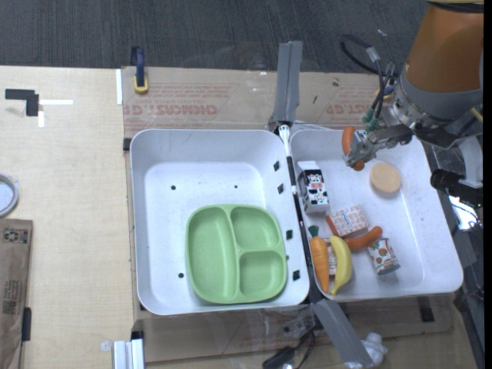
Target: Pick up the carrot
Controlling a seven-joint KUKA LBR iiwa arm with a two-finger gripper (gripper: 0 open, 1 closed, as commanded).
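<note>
As it leans in, pincer (358, 158) over right bin (430, 206)

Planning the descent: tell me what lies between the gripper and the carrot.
The gripper is at the right bin's far end; the carrot lies at its near-left corner. Between them are the milk carton and snack packet. The banana lies against the carrot.

upside-down red letters "chemcast gp" (partly legible) run along the brown protective sheet (207, 98) behind the bins.
</note>
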